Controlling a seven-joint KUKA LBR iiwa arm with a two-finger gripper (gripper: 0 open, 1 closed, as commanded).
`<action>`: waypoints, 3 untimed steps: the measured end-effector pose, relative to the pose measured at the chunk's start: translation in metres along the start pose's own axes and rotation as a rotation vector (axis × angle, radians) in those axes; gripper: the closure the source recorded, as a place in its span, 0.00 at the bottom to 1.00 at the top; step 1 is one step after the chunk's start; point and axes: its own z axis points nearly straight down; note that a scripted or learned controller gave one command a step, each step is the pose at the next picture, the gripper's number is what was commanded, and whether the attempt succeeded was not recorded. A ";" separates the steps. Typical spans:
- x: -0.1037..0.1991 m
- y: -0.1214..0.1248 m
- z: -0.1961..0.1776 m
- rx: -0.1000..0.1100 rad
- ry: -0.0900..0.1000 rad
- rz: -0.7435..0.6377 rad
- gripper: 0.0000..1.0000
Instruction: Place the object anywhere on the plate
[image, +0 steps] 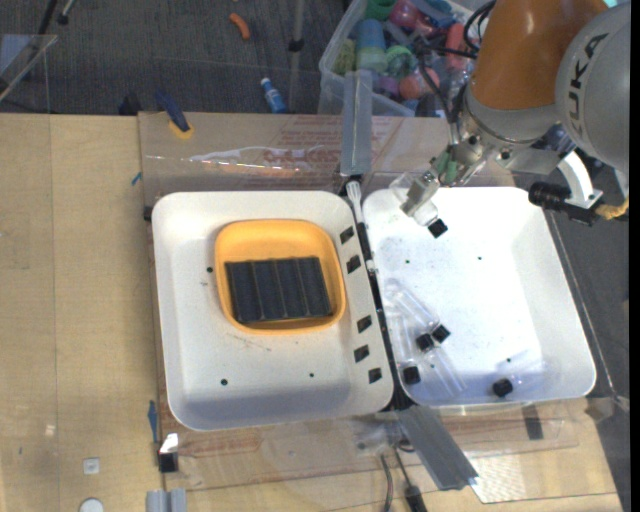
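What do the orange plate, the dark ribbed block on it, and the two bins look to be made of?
Orange plate: likely moulded plastic, matte, judging by its even colour and soft rounded rim. Dark ribbed block: black, dull, with parallel grooves; probably rubber or plastic, hard to say which. Left bin and right bin: white plastic by the look, smooth with faint sheen and rounded corners.

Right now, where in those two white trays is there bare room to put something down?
In the left bin, bare floor rings the orange plate, widest along the near edge. The dark ridged object covers most of the plate. The right bin is open through its middle and right; clear plastic crowds its near-left corner, and the gripper hangs over its far-left corner.
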 end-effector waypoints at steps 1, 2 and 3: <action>-0.007 -0.006 -0.008 -0.001 -0.002 -0.197 1.00; -0.022 -0.028 -0.033 -0.002 -0.003 -0.464 1.00; -0.042 -0.044 -0.041 -0.001 -0.003 -0.491 1.00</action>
